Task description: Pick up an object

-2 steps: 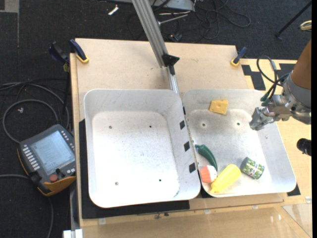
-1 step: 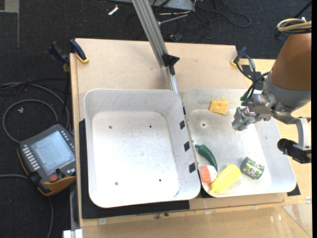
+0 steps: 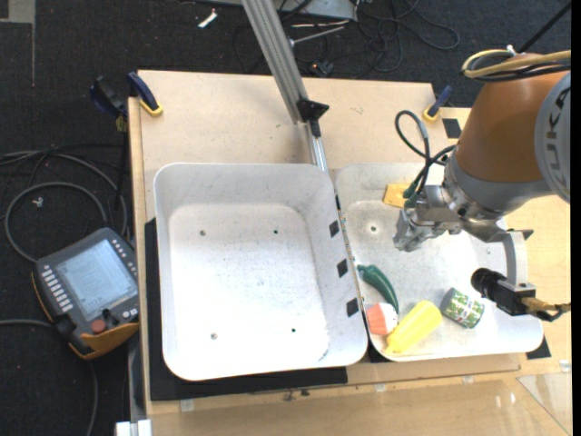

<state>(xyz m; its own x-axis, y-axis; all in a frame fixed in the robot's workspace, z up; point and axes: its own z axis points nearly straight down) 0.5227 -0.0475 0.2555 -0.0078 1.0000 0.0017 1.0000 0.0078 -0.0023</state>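
At the bottom of the picture, in the right bin [image 3: 531, 339], a few small things lie close together near the front edge. There is a yellow block [image 3: 413, 326], long and smooth, lying on a slant. Touching its left end is a small red and white thing [image 3: 380, 317]. Just above that is a green curved thing [image 3: 379, 284] that looks like a toy pepper or leaf. To the right of the yellow block lies a little green can [image 3: 463, 308] on its side. The can looks light and hard, and I think it could roll away, so it is best pinched across its round middle. The yellow block looks stiff and light too, and easiest to take across its narrow sides. Higher up, near the middle of the right bin, the gripper [image 3: 411, 235] hangs over bare white floor, well apart from the toys. It looks to have nothing in it, and I cannot tell how wide it is open. A small yellow piece [image 3: 396, 194] sits just above it. The left bin [image 3: 182, 189] fills the middle left.
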